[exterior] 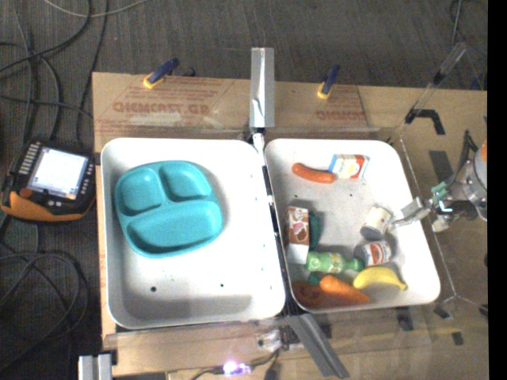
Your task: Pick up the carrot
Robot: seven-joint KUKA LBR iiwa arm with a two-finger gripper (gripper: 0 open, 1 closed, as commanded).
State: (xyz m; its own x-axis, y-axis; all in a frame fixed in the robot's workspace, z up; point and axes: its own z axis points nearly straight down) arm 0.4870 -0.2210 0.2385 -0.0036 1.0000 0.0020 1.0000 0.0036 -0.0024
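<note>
The carrot (pixel 342 289) is orange and lies on its side along the front wall of the right bin (pixel 396 150), its thick end to the left. A yellow banana (pixel 379 278) touches its right end and a green bottle (pixel 333 260) lies just behind it. My gripper (pixel 424 210) hangs over the bin's right rim, well behind and to the right of the carrot, close to a small grey cup (pixel 377 222). Nothing is seen held in it.
The right bin also holds a red sausage (pixel 314 173), a small carton (pixel 348 165), a brown box (pixel 299 222), a tin can (pixel 376 252) and a dark red item (pixel 307 294). A teal divided plate (pixel 169 207) lies in the left bin (pixel 190 307).
</note>
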